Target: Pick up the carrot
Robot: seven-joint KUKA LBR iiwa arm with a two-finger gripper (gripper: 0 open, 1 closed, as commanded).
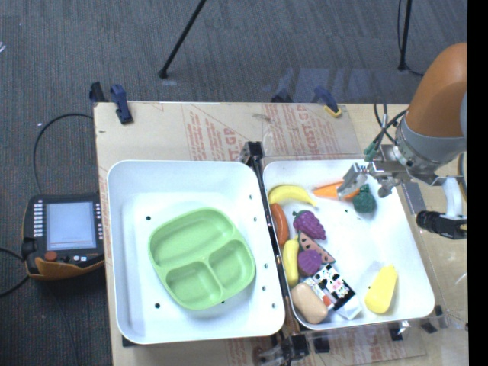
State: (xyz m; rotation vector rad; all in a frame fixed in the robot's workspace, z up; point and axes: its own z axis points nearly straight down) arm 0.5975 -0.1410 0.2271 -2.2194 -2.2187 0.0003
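Nearest in the right shallow white plastic bin (408,261), a rounded yellow lemon-like toy (382,290) is lying toward the right, with a tan bread-roll toy (309,302) and a small black-and-white patterned carton (333,286) sitting to its left. Farther in, 2 purple grape-bunch toys (309,224) are resting along the bin's left side, beside a watermelon-slice toy (315,245), a small yellow corn-like piece (290,260) and a reddish sausage toy (280,219). A yellow plastic banana (290,195) is curving just beyond them.

In the left white bin (130,204), a light green 3-compartment plastic plate (200,258) is lying flat.

Toward the far side of the right bin, the small orange tapered carrot (329,190) is lying on its side, its pointed end aiming left. The 2-finger gripper (355,183) is hovering at its thick right end, with a dark green broccoli-like toy (364,201) just beside it. I cannot tell how the claw is set, nor whether it is touching the carrot.
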